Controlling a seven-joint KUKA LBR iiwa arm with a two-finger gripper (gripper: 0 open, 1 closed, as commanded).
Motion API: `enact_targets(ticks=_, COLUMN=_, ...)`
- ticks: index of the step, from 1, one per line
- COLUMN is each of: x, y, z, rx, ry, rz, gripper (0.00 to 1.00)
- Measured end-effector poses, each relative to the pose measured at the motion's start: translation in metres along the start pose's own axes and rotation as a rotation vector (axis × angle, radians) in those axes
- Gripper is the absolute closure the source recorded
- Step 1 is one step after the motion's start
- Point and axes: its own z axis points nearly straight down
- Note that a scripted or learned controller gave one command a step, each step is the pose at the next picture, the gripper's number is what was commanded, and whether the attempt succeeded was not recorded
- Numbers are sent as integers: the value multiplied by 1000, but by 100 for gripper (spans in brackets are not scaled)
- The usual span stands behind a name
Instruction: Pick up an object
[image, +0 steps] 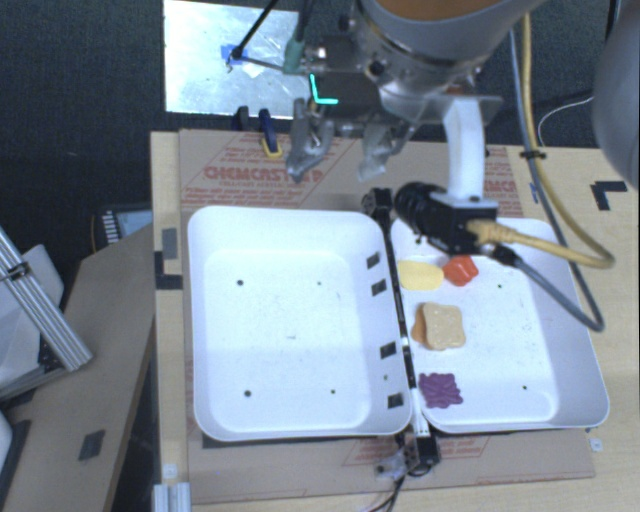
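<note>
The left bin (285, 320) sits at centre left. At upper centre the gripper (340, 152) hangs open, holding nothing. In the right bin (560, 370) lie a yellow piece (420, 275), red piece (460, 270), tan piece (440, 326) and purple piece (440, 389); picking looks not yet begun.

Even overhead light, soft shadows — white bins (280, 330) near blown out. Glare on metal plate (215, 55). Image grainy; arm (440, 30) blurred at top.

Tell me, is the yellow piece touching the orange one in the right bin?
Touching: the camera view shows the yellow piece and orange piece meeting edge to edge, no white of the right bin between them.
</note>
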Motion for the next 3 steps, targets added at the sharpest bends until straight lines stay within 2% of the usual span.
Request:
enact_targets(ticks=1, x=0, y=0, z=-11, rx=-2, ry=2, rz=-3, gripper=100)
enact_targets(ticks=2, x=1, y=0, z=-11, rx=-2, ry=2, rz=-5, gripper=0)
enact_targets(ticks=3, x=1, y=0, z=-11, rx=-2, ry=2, rz=-5, gripper=0)
